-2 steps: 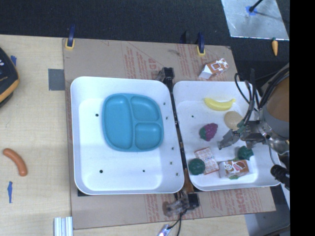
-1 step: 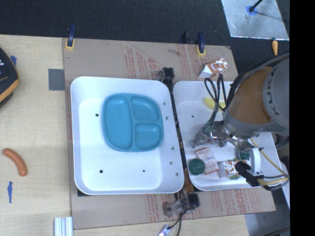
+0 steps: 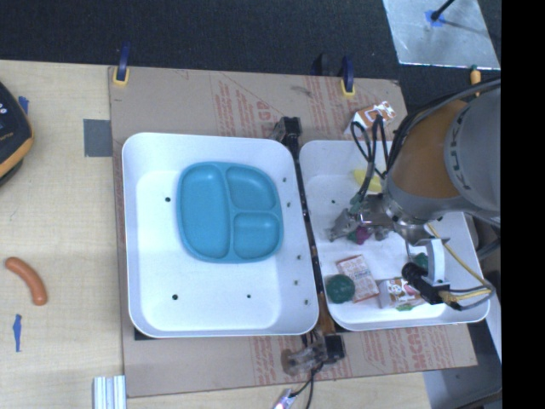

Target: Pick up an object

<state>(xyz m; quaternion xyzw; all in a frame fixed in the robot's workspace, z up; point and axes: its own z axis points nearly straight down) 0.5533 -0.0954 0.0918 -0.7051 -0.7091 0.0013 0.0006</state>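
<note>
Objects for picking lie in the right bin (image 3: 317, 196): dark green round piece (image 3: 340, 289) near the front left corner, small printed packet (image 3: 357, 277) touching it on its right, second packet with red print (image 3: 397, 290) further right by the front rim, purple bit (image 3: 359, 233) just under the arm's wrist, yellow scrap (image 3: 371, 180) toward the back, half hidden by black cables. Crowded around all of these by the arm (image 3: 443, 156) itself — grey body and orange band covering much of the bin's right half. Pincer (image 3: 356, 226) low over the bin's middle, beside the purple bit; cannot tell whether apart or together, nor whether anything sits in it, since wrist and cabling block the sight. White bracket and yellow wires trailing across the front right corner. Left bin (image 3: 153, 305) alongside, holding a blue divided tray (image 3: 228, 210), upright and flat, well apart from the arm. Cardboard sheet (image 3: 213, 92) under both bins, clamped at the back edge. Out on the bare surface (image 3: 51, 211) — orange sausage-shaped toy (image 3: 27, 280) at far left, dark device with yellow trim (image 3: 12, 136) at the left edge.
</note>
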